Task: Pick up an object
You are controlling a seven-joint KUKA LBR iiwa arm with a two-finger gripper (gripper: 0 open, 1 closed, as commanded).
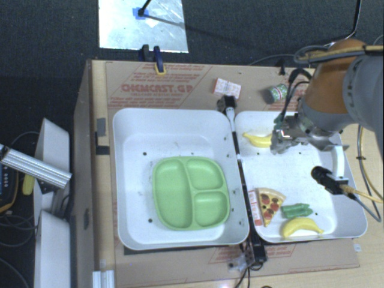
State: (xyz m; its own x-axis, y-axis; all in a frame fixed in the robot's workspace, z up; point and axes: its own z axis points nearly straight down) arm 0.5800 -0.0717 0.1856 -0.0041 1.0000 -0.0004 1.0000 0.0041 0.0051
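In the right bin (300, 179) lie a small yellow banana (258, 140) near the far left corner, a pizza slice toy (268, 205), a green pepper-like piece (296, 209) and a second yellow banana (301, 226) at the near edge. My gripper (281, 143) hangs low over the far part of this bin, just right of the small banana. The wrist hides the fingertips, and I see nothing held between them.
The left bin (132, 131) holds a green divided plate (191, 192). A divider rail (237, 161) runs between the bins. On the cardboard behind them lie a small paper tag (227, 87) and a crumpled green-and-white item (278, 92).
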